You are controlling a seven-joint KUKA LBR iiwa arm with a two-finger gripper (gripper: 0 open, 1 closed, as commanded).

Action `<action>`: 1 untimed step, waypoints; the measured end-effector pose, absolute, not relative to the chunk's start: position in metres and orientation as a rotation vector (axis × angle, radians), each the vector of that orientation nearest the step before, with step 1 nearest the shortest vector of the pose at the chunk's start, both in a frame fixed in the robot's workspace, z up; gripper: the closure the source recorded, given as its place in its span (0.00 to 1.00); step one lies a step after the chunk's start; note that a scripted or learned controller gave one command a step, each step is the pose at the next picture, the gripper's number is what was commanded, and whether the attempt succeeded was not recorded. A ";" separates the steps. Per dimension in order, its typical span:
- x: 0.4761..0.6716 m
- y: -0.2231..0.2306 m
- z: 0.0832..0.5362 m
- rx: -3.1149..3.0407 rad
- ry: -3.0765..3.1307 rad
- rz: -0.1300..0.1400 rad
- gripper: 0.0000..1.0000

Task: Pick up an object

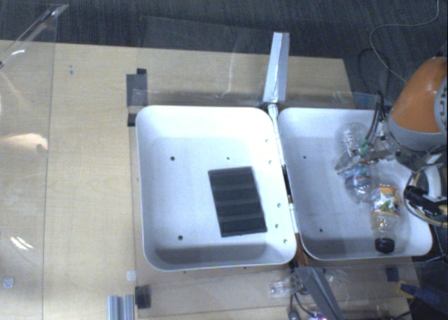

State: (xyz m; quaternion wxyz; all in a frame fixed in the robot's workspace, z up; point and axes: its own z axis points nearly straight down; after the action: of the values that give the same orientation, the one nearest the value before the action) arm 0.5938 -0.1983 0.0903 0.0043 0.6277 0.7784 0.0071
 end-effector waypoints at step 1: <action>0.644 -0.151 0.186 1.880 2.515 0.001 1.00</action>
State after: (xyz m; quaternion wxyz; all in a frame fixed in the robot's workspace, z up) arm 0.6445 -0.1511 0.1864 0.0008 0.5986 0.8010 0.0003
